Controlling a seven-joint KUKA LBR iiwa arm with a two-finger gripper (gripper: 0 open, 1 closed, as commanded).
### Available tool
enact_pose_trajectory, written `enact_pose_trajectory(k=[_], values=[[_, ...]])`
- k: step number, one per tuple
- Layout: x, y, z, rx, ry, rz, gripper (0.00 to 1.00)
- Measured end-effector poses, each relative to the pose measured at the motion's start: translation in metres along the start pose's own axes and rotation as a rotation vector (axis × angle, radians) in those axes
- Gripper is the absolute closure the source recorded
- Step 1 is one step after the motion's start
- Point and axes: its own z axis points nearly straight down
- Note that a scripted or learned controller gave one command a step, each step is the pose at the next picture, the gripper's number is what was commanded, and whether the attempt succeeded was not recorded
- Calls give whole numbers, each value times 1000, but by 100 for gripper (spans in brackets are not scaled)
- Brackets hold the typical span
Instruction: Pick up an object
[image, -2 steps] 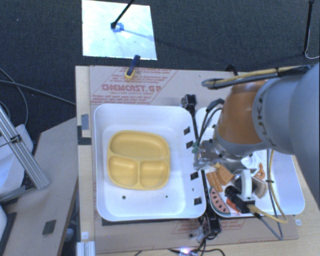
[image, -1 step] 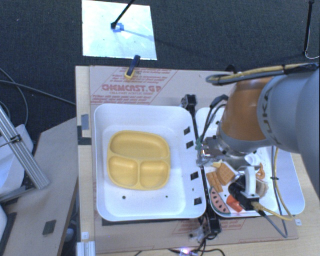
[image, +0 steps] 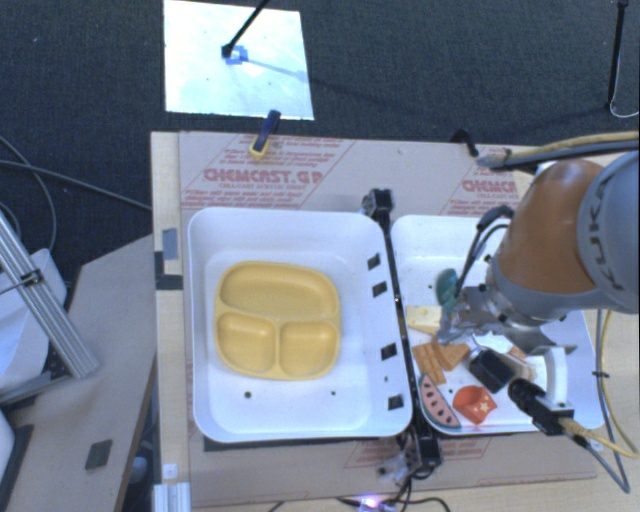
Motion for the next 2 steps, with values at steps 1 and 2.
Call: enact_pose_trajectory(k=[1, 2], values=[[3, 1, 0, -1, 0, -5, 0], [-23, 0, 18, 2, -1, -2, 0]])
